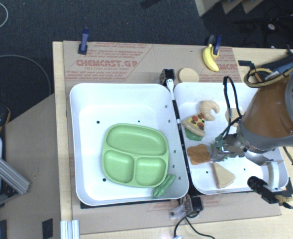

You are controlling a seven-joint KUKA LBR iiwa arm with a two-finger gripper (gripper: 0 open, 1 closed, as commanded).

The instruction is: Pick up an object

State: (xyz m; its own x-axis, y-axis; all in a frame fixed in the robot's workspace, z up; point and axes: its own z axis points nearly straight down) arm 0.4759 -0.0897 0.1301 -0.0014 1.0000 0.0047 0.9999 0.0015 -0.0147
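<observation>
Objects for picking are gathered in the right bin (265, 187), where the gripper (220, 150) is seen low over the bin's floor. Whether anything is held cannot be told, and the state of the gripper is hidden by its own dark body. Just beside the gripper, on its left, a brown toast-like slice (198, 155) is lying flat, and the two appear to touch or nearly so. A pale wedge (223, 176) lies just below the gripper, near the bin's front wall. Farther back, a pizza slice toy (195, 125) with green and red toppings is set close to the bin's left wall, and a tan croissant (209, 109) is placed just behind it, the two touching or almost so.

In the left bin (84, 133) a green divided tray (135, 155) is seen, with a green pea pod (163, 185) leaning at its front right corner.

Outside the bins, on the brown board (106, 63), a yellow banana (210, 59) and a round tan disc (188, 75) are placed behind the right bin. The grey arm (268, 118) with its orange band is reached in from the right, covering much of the right bin's far side
</observation>
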